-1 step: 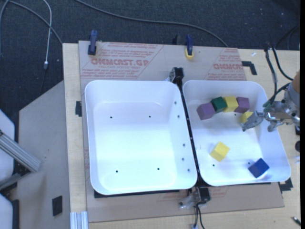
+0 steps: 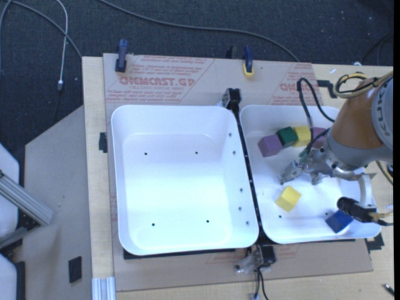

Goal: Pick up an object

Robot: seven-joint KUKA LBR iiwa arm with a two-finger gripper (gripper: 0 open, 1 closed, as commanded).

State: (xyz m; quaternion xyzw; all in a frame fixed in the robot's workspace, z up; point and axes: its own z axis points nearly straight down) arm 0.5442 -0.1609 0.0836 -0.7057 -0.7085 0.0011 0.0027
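Fingers of the gripper [image 2: 299, 169] point toward the camera view's left, low over the floor of the right bin [image 2: 275, 227]; they look slightly spread, with nothing between them. The metal tips hang above bare white plastic, between the cluster of blocks at the bin's far side and the single yellow block nearer the front.

That yellow block [image 2: 289, 199] lies just below and a little left of the fingertips, apart from them, tilted so one corner points toward the front rim. Beyond the gripper sit three blocks pressed close together: a purple block [image 2: 270, 145] on the left, a green block [image 2: 287, 135] touching its right side, and a second yellow block [image 2: 302, 134] right of the green one. A pinkish shape shows just past that one, partly hidden by the arm, and I cannot tell what it is. A blue block [image 2: 338, 221] rests near the bin's front right corner, beside a black fitting on the wrist.

Behind the gripper the arm [image 2: 359, 127] rises to the right, its orange band broad above the grey wrist, with black and yellow cables looping over it.

The left bin [image 2: 181, 114] stands side by side with the right one, their rims meeting along a dark seam. Both sit on a cardboard sheet [image 2: 169, 74] printed with red lettering, held at the far edge by a blue clamp [image 2: 121, 54] and a yellow clamp [image 2: 249, 62].
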